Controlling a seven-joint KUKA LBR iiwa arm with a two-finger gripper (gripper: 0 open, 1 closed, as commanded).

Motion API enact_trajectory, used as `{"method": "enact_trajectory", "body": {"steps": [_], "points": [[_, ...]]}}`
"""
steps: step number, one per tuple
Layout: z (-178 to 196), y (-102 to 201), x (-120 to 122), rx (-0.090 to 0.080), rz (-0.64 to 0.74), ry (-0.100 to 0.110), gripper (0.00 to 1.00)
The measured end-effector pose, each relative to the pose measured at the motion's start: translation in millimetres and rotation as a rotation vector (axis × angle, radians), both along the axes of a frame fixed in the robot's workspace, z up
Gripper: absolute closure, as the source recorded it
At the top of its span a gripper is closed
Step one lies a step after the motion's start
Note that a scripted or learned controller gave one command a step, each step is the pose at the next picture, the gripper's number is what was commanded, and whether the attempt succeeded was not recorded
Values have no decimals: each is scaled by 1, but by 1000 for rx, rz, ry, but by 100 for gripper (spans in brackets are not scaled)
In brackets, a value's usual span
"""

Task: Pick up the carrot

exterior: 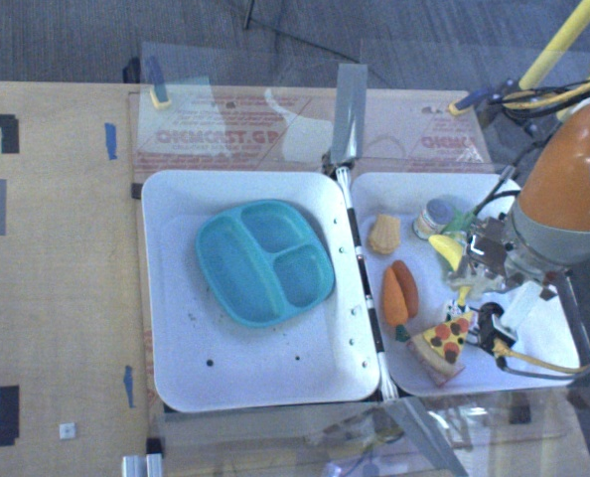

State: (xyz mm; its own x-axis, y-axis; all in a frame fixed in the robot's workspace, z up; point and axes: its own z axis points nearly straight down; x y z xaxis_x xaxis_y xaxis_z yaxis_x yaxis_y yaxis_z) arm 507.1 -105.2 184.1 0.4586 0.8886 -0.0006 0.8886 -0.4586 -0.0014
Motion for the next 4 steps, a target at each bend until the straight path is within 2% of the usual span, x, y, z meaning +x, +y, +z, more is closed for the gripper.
{"method": "enact_trajectory", "body": {"steps": [1,2,3,4], "points": [[0,0,0,0,0,0,0],[-53,7,-10,-3,57,-17,0],[-65,-2,62,-21,56,-62,0],[-66,4,37,-37,180,-93,0]]}}
